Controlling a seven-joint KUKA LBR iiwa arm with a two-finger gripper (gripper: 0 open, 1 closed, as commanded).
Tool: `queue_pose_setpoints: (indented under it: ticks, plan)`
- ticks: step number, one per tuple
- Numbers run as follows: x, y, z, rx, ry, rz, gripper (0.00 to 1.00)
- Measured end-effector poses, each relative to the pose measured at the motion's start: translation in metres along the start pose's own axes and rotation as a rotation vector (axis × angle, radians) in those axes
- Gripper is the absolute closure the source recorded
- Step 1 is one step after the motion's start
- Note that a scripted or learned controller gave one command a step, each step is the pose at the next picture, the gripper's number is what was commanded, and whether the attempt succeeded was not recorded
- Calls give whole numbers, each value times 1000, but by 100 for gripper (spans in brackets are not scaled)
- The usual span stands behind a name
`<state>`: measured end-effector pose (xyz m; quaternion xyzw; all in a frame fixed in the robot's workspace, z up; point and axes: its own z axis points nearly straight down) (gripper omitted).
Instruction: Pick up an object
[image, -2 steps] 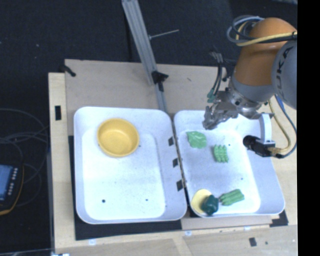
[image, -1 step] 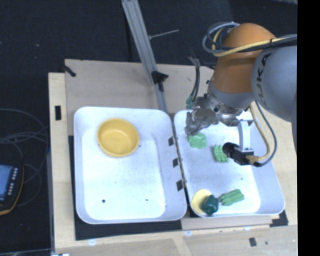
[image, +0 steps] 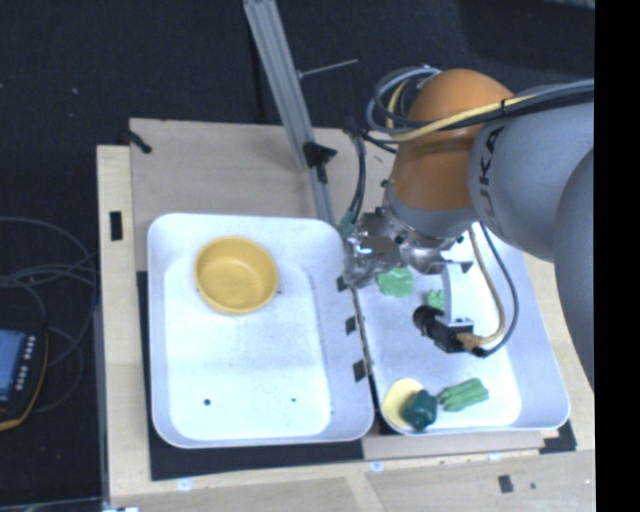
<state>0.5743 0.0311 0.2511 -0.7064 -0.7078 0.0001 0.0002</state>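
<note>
On a wooden bench, two white bins, dark floor.

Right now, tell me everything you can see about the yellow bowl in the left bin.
The bowl is round, plain yellow and looks like smooth plastic, with a thick rim and a shallow hollow that holds nothing. It sits upright, mouth up, on the floor of the left bin, in the far left part, close to the far wall but apart from it. Nothing else touches it, and the arm is over the other bin.

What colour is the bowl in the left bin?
Yellow: the bowl shows plainly in the camera view.
</note>
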Motion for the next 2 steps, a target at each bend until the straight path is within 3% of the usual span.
queue_pose_setpoints:
  ticks: [1,2]
  plan:
    - [52,-14,14,0,0,-1,100]
    - [50,-13,14,-1,1,2,0]
